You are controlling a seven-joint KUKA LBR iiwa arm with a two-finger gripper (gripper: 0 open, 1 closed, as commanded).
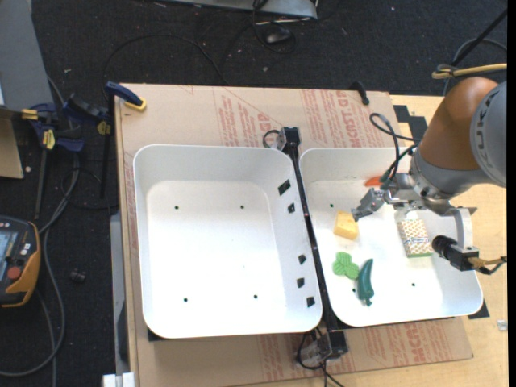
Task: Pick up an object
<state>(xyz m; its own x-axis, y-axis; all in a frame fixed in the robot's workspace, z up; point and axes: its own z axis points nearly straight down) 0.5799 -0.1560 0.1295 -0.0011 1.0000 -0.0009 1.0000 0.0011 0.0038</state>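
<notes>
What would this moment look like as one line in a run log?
end effector: over right bin, beside yellow block | grasp: none seen | also in bin: green piece, teal piece, patterned box

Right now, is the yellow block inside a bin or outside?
Inside. The yellow block lies on the floor of the right white bin, within its rim, near the divider, with the gripper just beside it.

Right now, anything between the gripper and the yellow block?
No. In the camera view only bare white bin floor separates the gripper from the yellow block, which sits just below-left of it.
</notes>
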